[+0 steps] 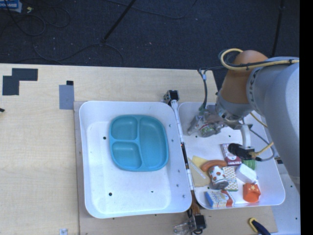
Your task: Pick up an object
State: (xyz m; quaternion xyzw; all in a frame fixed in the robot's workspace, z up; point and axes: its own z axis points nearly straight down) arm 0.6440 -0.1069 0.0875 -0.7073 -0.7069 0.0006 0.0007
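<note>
Right of frame, gripper (205,126) hovered over right bin (279,192); finger state unclear. Best: descend squarely onto orange cup (251,193), clearing neighbours.

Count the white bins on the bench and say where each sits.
2. The left bin holds a blue divided plate. The right bin holds a pile of small objects, with the tool over its far end.

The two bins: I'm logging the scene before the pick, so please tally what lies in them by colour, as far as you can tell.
Teal divided plate in the left bin: 1
Orange block in the right bin: 1
Yellow wedge: 1
Orange curved piece: 1
Blue piece: 1
Dark red packet: 1
Total: 6; other small clutter is too jumbled to count.
</note>
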